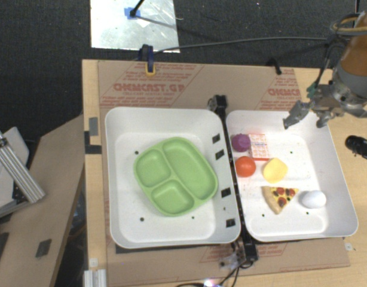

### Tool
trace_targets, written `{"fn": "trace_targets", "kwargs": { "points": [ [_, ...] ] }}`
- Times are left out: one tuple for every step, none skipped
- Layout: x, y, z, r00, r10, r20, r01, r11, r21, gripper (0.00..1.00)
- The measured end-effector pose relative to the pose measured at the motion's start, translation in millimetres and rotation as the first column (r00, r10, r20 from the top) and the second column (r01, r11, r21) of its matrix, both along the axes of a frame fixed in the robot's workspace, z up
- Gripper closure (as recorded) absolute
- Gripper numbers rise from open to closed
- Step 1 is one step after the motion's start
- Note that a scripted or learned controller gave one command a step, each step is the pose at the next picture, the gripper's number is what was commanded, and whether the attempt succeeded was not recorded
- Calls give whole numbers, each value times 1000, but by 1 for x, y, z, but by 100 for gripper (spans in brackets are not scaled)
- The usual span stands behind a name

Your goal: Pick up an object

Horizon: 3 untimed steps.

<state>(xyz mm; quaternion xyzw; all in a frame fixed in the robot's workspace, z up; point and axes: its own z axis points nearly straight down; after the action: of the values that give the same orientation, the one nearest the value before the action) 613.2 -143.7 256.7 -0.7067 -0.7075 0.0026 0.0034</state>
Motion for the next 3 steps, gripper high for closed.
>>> {"fn": "trace_targets", "kwargs": {
  "points": [
    [2,0,6,1000,2,10,-2,1000,-2,0],
    [8,-3,-39,1000,0,8,0,1000,-2,0],
    [11,7,-92,1000,3,6,-3,1000,-1,0]
  ]
}}
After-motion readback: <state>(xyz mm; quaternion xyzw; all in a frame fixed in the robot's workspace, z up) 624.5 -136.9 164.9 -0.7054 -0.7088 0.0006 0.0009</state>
